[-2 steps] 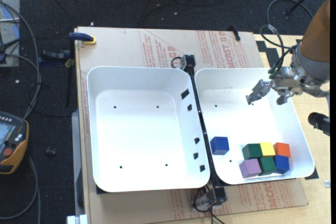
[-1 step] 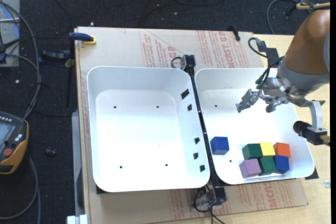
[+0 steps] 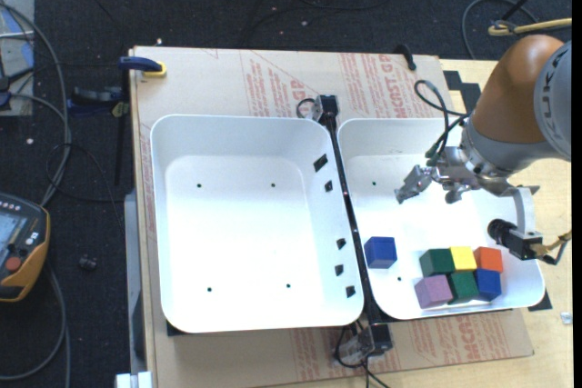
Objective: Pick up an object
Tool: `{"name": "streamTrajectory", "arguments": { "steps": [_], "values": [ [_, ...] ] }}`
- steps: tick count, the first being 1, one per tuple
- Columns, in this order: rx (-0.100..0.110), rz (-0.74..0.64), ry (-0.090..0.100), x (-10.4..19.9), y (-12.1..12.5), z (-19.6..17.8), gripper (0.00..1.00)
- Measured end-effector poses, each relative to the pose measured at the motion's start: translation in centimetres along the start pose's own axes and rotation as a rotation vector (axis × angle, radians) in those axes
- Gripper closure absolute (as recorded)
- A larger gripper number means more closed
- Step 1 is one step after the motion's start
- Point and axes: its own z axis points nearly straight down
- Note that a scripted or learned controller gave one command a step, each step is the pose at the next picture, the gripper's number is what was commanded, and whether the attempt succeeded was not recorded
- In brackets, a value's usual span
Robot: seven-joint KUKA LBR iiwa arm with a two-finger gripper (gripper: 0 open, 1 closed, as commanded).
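Cardboard-topped bench (image 3: 273,77) on dark floor, two white bins, left bin (image 3: 173,195), right bin (image 3: 391,141) holding blue cube (image 3: 380,251) and cluster of coloured cubes (image 3: 461,275), gripper (image 3: 427,184) above right bin, fingers spread, holding nothing.

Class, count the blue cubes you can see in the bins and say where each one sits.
2. One blue cube sits alone in the right bin near the divider; another blue cube is at the cluster's right end. Others may be hidden.
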Motion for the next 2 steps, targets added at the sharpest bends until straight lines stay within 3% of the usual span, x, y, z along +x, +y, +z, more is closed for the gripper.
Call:
{"name": "streamTrajectory", "arguments": {
  "steps": [1,2],
  "values": [
    [0.000,0.000,0.000,-0.2,0.8,4.9,0.00],
    [-0.004,0.001,0.000,-0.2,0.9,3.6,1.00]
  ]
}}
